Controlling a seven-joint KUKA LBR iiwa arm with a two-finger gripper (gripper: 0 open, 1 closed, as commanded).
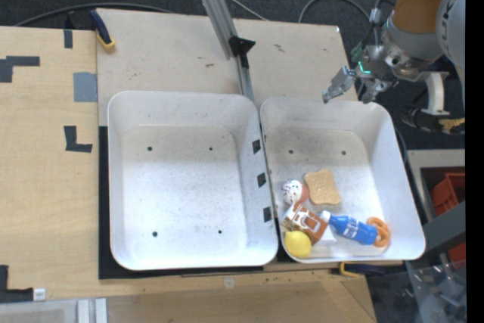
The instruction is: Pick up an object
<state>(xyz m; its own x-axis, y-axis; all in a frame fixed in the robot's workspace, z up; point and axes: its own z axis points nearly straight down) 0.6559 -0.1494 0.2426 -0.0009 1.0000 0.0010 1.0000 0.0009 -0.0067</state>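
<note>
The gripper (349, 85) hangs over the far edge of the right bin (393, 155). Its fingers look a little apart, and nothing is between them.

The toys all sit in a pile at the near corner of that bin, well apart from the gripper. There is a slice of toast (323, 187), a yellow lemon (298, 243), a blue bottle (351, 229) and a small white ball (292, 191). They touch each other.

This could go wrong. The toys are packed tight, so the fingers may bump one and push it away. The lemon is round and may roll or slip out. The pile is also close to the bin wall, so a finger might hit the wall.
</note>
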